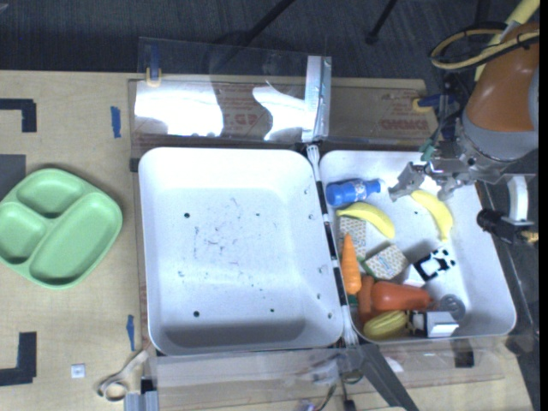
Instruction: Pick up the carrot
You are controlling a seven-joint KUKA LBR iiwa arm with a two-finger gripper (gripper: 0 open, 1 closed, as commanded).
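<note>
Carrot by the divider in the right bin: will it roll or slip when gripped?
The carrot looks stiff and tapered, so it may slide out toward its thin end. It lies against the bin wall, leaving little finger room. The gripper hangs apart from it.

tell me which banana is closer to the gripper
The banana by the right bin's far right side, just below the gripper. The other banana lies farther left, under the blue bottle.

The wooden bench bears two white bins and a green divided plate.
</note>
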